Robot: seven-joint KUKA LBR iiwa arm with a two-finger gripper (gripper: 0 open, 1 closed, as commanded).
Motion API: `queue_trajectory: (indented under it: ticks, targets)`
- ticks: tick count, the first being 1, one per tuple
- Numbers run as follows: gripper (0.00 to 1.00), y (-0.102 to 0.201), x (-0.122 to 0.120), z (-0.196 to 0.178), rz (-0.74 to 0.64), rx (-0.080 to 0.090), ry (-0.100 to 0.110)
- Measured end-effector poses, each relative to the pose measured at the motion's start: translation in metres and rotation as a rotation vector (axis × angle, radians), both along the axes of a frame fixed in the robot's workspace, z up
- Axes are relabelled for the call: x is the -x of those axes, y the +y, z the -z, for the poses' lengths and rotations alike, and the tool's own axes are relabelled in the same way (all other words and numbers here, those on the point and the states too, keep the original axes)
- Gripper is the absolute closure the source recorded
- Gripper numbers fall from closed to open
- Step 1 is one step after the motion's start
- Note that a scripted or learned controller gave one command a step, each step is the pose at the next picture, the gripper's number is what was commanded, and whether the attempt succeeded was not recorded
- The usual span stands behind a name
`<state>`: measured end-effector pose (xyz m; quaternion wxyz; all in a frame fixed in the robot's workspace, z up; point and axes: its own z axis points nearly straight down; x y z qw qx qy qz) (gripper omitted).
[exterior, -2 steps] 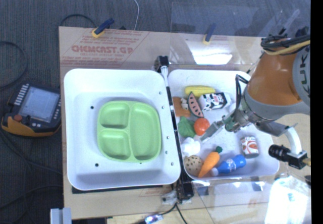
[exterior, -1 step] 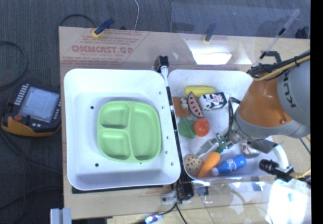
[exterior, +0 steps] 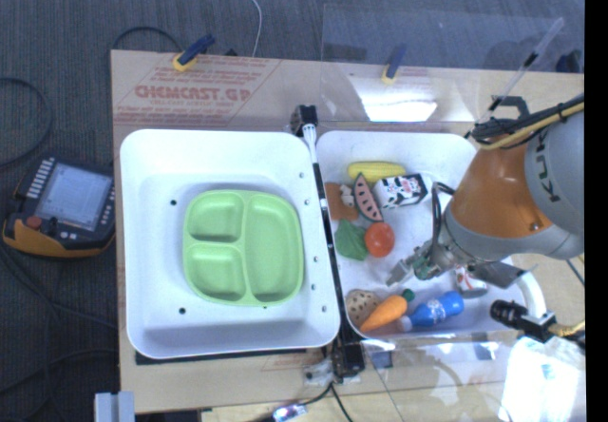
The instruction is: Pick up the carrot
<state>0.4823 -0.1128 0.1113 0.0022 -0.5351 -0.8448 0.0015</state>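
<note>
The carrot (exterior: 384,313), orange with a small green top, lies near the front wall of the right bin (exterior: 454,152), between a speckled brown toy (exterior: 361,301) and a blue bottle (exterior: 438,311). My gripper (exterior: 416,267) hangs just above and behind the carrot, a little to its right, and is open with nothing between its fingers. The orange-banded wrist (exterior: 499,197) covers the bin's right side.
In the right bin also lie a yellow banana (exterior: 376,169), a watermelon slice (exterior: 369,199), a cow-print carton (exterior: 403,190), a red tomato (exterior: 380,239) and a green leaf (exterior: 351,239). The left bin (exterior: 152,163) holds a green divided plate (exterior: 243,246).
</note>
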Motion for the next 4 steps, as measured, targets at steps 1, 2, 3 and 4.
queue_trajectory:
  ticks: [1, 2, 3, 4]
  targets:
    - [0.00, 0.000, 0.000, 0.000, 0.000, 0.000, 0.001]
    - [0.00, 0.057, -0.003, -0.075, 0.002, -0.001, -0.010]
    - [0.00, 0.011, 0.002, 0.002, -0.025, 0.001, 0.006]
    - [0.00, 0.108, -0.002, -0.073, -0.272, 0.000, -0.007]
